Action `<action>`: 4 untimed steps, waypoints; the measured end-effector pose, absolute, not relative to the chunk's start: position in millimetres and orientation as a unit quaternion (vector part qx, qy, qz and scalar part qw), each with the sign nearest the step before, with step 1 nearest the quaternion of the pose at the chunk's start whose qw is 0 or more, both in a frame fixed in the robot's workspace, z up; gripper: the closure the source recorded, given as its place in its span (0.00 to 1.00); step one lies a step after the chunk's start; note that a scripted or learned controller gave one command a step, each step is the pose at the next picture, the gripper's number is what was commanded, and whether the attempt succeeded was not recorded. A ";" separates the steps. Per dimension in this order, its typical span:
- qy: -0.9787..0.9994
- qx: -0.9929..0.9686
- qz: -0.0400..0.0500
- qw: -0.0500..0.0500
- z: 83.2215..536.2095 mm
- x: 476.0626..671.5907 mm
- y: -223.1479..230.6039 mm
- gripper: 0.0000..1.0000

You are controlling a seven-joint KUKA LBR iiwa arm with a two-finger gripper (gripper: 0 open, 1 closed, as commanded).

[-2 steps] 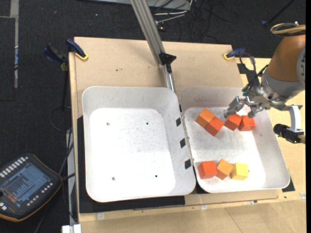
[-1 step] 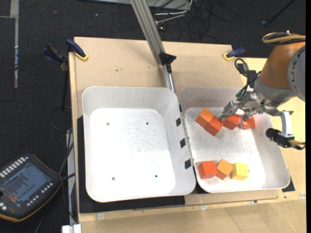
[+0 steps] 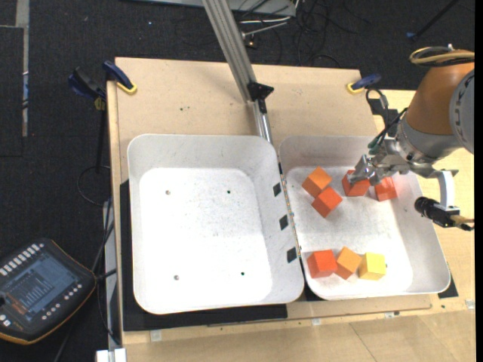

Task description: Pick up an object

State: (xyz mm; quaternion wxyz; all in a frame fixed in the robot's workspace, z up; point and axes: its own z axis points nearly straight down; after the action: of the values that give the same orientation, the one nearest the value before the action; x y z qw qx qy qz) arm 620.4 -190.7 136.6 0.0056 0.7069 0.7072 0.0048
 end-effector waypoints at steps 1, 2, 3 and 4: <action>0.707 0.707 0.001 0.002 180.8 617.7 -195.1 1.00; 0.708 0.706 0.002 0.004 243.2 624.4 -198.5 1.00; 0.708 0.706 0.001 0.003 289.7 625.8 -198.6 1.00; 0.709 0.705 0.000 -0.002 273.1 615.0 -153.7 1.00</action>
State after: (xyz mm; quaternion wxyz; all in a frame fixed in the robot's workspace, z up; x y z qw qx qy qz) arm 615.0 -153.7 273.1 -0.0015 0.7048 0.7094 -0.0004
